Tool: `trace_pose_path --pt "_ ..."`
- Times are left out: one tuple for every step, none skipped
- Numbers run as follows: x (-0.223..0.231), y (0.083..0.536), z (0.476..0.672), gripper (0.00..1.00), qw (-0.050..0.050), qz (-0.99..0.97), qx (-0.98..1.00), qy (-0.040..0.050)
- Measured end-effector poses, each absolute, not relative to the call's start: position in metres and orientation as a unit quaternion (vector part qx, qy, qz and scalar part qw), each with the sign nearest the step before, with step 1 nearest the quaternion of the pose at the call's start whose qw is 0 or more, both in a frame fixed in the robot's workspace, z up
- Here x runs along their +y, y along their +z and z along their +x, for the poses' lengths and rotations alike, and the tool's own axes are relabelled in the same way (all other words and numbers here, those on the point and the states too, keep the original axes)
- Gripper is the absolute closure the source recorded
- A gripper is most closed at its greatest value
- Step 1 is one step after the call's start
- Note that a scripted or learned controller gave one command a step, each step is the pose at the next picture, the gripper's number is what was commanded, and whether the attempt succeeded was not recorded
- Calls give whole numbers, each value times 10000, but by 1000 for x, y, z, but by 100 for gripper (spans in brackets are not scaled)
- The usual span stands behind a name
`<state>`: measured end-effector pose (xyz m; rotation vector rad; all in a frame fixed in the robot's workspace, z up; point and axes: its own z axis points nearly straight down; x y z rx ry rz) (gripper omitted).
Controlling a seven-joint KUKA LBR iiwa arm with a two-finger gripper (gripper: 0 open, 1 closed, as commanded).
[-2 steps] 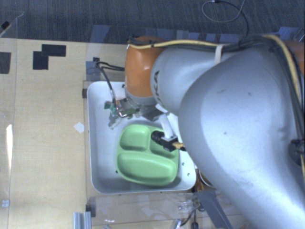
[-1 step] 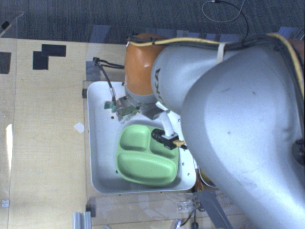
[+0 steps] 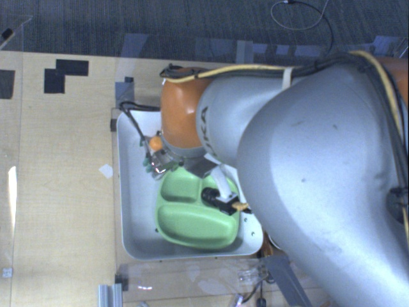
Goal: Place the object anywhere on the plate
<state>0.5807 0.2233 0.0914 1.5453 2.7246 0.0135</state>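
wooden bench [image 3: 57,190], white bin [image 3: 137,235] on it

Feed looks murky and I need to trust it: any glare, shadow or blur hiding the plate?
Camera view: the big grey arm looms close and soft, blocking the right side; the green sectioned plastic plate stays sharp, evenly lit; faint sheen on the shallow white bin.
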Motion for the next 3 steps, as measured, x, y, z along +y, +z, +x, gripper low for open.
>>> trace_pose_path --pt "170 172 579 100 120 5791 8149 211" --pt "210 161 539 100 194 6852 7269 422" --pt "226 120 550 100 135 8289 5574 462"
